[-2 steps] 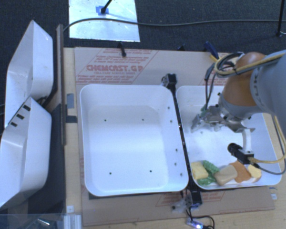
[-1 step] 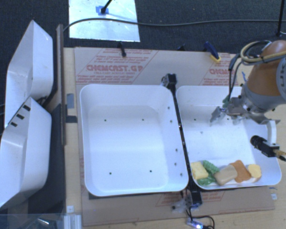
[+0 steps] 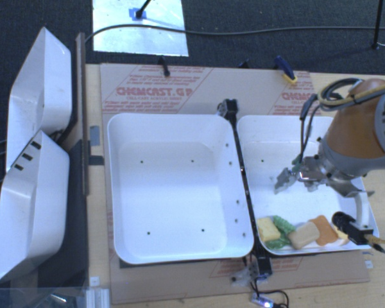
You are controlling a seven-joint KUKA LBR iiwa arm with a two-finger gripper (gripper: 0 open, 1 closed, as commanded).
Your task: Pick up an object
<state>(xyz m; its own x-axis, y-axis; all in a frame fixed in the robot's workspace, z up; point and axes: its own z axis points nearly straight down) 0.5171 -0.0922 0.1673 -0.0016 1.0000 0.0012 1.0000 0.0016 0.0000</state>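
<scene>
Currently nothing was held: the gripper (image 3: 283, 181) was hovering mid-right, jaws seemingly slightly parted, hard to tell. Objects were bunched along the right bin's (image 3: 269, 133) lower edge: tan block (image 3: 303, 235), orange piece (image 3: 325, 230), yellow piece (image 3: 267, 229), green piece (image 3: 283, 224). A descent toward that cluster was advised, wall clearance watched. Left bin (image 3: 173, 128) sat on the wooden bench (image 3: 179, 85).

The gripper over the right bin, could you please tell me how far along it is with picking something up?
Nothing looks picked yet. The grey two-finger gripper hangs above bare floor in the right shallow white bin, with nothing visible in it. The yellow block, green piece, tan block and orange block lie clustered at the bin's near edge. Reaching one, gripping and lifting remain.
</scene>
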